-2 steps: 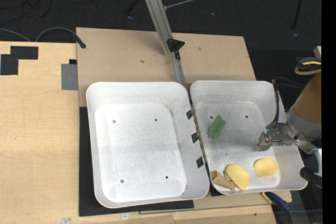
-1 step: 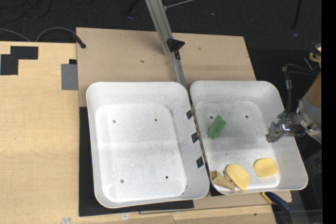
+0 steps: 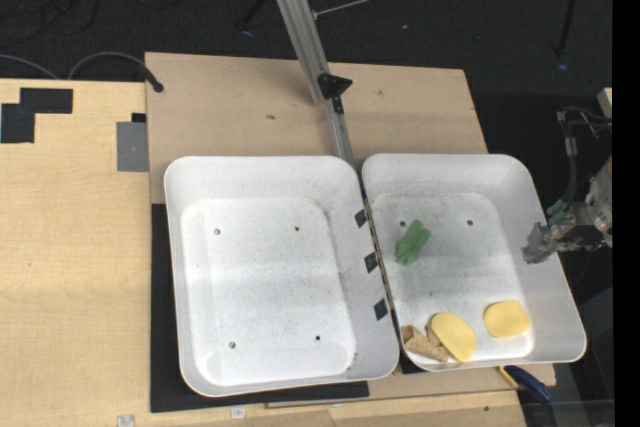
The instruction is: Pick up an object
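Camera view: two shallow white bins sit side by side on the desk [image 3: 400, 105], filling the lower middle of the frame. Left bin [image 3: 262, 270] shows just its bare speckled floor w/ a few small dark dots. Right bin [image 3: 470, 255] holds the objs: a green piece [image 3: 411, 242] lies tilted near the bin's centre-left, apart from the rest; a yellow oval [image 3: 454, 335] sits at the lower edge, touching a tan crumbly chunk [image 3: 424, 343] just to its left in the bin's lower left corner; a second yellow lump [image 3: 507, 319] rests near the lower right, just beside the first but not touching. Pincer [image 3: 545, 243] is at the right edge of the frame, over the right bin's right rim, well apart from the green piece and above-right of the yellow lumps; nothing seen between its tips, but can't tell if it is spread or pressed together, too small and blurred. A grey metal rail [image 3: 300, 25] slants down from top centre to the gap between the bins.
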